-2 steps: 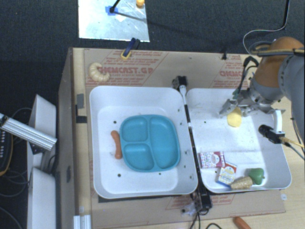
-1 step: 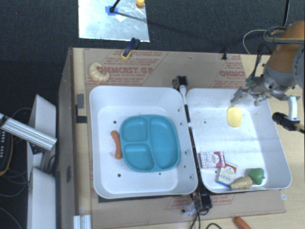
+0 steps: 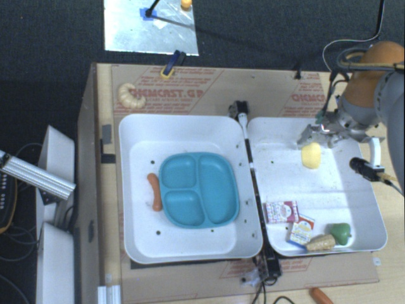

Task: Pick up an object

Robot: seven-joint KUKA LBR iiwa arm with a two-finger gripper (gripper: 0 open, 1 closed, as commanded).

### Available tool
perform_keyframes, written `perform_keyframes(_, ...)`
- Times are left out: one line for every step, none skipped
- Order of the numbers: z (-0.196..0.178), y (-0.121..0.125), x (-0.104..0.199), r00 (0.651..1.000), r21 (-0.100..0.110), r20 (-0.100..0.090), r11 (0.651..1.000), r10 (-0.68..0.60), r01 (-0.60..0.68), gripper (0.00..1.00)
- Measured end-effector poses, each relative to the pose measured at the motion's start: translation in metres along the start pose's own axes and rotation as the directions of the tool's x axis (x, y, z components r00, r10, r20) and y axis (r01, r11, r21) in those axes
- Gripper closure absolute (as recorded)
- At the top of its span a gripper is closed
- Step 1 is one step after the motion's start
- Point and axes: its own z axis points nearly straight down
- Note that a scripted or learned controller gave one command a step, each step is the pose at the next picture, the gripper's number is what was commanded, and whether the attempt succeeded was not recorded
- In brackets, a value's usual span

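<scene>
Yellow lemon is sitting at six o'clock beneath my fingers, which are hovering for a grasp; I cannot tell their spread

Arm cut by right edge; orange item cut at bottom

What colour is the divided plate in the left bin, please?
Light blue plate, seen in the camera view.

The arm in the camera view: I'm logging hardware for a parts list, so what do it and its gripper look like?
The arm is grey with rounded casings and a broad orange band above the wrist. Thin dark cables loop over its top. The gripper is a small grey metal assembly.
</scene>
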Motion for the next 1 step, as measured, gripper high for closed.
perform_keyframes(-0.016, -0.0083, -0.0048, 1.0, -0.002, 0.001, 1.0, 0.002, -0.002, 0.0)
